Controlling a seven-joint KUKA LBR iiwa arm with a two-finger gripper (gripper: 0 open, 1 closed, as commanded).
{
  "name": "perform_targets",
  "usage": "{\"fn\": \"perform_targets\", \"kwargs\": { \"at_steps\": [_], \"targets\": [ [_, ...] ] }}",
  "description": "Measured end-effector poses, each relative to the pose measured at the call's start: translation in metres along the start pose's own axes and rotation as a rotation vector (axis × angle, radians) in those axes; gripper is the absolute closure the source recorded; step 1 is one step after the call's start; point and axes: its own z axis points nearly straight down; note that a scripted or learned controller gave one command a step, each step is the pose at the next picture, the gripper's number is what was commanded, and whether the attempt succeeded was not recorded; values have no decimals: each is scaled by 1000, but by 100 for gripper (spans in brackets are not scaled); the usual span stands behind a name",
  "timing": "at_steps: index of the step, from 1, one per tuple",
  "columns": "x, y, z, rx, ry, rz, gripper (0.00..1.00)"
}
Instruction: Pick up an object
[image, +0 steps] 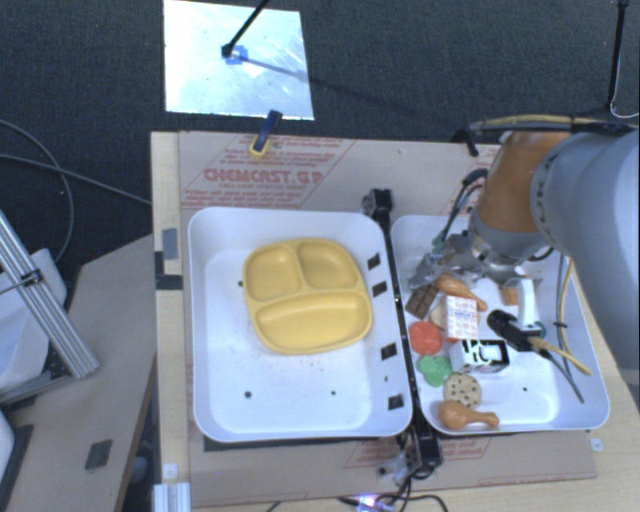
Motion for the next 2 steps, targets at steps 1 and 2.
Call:
{"fn": "perform_targets", "kwargs": {
  "at_steps": [1, 2],
  "targets": [
    [0, 4, -13, -9, -1, -1, 100],
    [60, -67, -107, -7, 3, -8, 100]
  ]
}}
